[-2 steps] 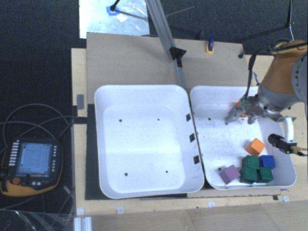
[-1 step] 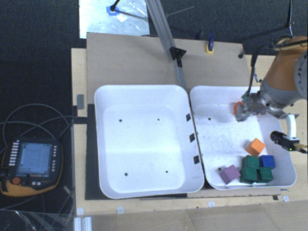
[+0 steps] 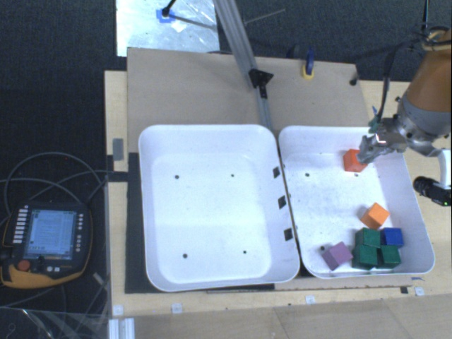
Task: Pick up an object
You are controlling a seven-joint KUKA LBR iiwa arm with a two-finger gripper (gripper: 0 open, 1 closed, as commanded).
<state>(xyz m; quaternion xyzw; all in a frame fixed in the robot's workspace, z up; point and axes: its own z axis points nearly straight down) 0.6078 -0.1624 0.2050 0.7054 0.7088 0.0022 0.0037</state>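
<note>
Purple block (image 3: 337, 254), green blocks (image 3: 368, 248) clustered at right bin (image 3: 318, 189) near edge. Gripper (image 3: 369, 152) set over red block (image 3: 353, 161); finger state cannot be told. Risk: off-centre grasp, block nudged away.

Nothing is reading clearly here — the teach pendant (image 3: 46, 244) lying left of the bench is showing a lit screen, but its contents are blurring into illegibility — no labels or numbers are showing elsewhere.
</note>
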